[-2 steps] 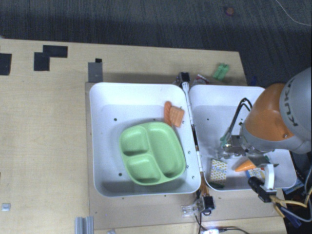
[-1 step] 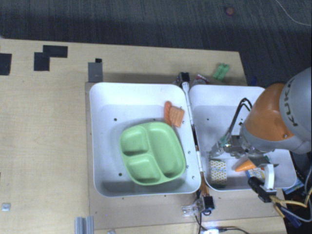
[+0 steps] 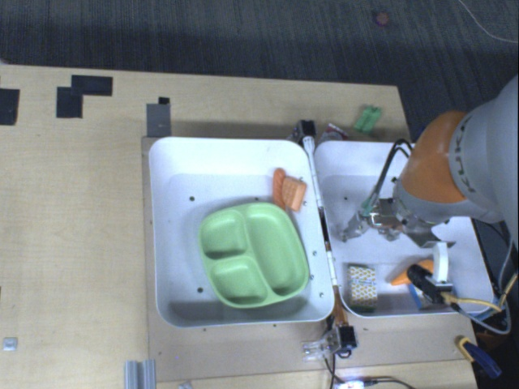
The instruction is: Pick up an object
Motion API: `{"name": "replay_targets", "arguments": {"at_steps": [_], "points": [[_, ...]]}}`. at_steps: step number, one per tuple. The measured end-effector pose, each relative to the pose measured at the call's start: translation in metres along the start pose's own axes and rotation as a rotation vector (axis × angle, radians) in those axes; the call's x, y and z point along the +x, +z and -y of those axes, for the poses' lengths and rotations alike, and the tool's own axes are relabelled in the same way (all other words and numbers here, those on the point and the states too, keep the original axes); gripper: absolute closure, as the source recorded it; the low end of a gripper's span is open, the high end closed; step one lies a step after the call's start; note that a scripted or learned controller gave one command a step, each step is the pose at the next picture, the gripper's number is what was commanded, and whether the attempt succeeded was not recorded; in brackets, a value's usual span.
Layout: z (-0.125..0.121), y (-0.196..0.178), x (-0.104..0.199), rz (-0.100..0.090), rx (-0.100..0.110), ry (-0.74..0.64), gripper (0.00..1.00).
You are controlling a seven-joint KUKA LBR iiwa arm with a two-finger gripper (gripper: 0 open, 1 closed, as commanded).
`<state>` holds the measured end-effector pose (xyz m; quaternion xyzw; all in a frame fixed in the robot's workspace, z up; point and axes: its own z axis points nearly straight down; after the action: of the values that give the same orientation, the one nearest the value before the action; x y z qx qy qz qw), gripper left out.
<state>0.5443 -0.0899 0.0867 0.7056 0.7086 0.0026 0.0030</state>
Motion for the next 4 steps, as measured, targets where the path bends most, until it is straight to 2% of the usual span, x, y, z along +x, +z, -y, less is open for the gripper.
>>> {"name": "replay_targets", "arguments": {"at_steps": [1,3,4], "points": [[-0.04,0.001,-0.055,0.001,0.002,0.001,0.0],[0.028,-0.001,-0.01,0.002,-0.002,0.003,0.0],[-0.042,-0.001,-0.049,0.0,0.003,0.0,0.0]]}}
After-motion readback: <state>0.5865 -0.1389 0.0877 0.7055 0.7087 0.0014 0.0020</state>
